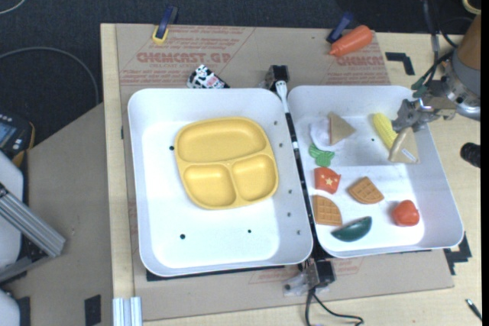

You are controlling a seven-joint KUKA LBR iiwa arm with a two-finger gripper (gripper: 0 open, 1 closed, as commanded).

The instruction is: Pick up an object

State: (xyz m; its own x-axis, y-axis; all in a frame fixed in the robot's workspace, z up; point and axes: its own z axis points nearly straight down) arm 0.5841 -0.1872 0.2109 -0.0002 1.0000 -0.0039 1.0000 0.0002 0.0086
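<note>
The right bin [439, 172] holds several toy foods: a yellow corn cob [383, 130], a tan wedge [403, 148], a tan triangle [341, 126], a green piece [322, 156], a red cube with a star [327, 179], two waffles [365, 190] [327, 210], a dark green piece [353, 228] and a red tomato [406, 213]. My gripper [407, 121] reaches in from the right and hangs over the bin's far right part, just right of the corn cob and directly above the tan wedge. Whether it touches the wedge is unclear.
A yellow divided plate [225, 162] lies in the left bin [153, 225]. Outside the bins, an orange carrot [351, 40] and a black-and-white toy [205, 77] rest on the board behind them. Clamps sit on the board's far edge.
</note>
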